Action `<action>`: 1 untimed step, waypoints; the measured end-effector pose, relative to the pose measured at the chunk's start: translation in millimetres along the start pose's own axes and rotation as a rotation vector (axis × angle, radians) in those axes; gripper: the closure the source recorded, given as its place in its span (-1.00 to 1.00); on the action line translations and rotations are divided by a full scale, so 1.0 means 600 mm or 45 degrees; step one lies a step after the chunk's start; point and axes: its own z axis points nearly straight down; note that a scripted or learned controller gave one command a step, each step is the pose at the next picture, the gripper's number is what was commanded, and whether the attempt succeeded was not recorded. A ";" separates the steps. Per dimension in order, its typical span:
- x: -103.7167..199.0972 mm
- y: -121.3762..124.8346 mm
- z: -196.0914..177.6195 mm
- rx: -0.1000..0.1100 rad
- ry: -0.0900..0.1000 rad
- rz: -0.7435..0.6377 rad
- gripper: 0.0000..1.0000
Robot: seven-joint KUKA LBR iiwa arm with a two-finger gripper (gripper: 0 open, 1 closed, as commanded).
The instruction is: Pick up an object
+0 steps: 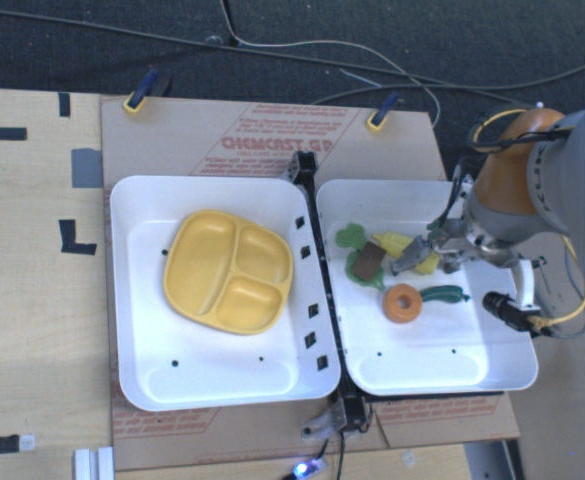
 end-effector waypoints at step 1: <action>0.000 0.002 -0.023 -0.005 -0.002 -0.001 1.00</action>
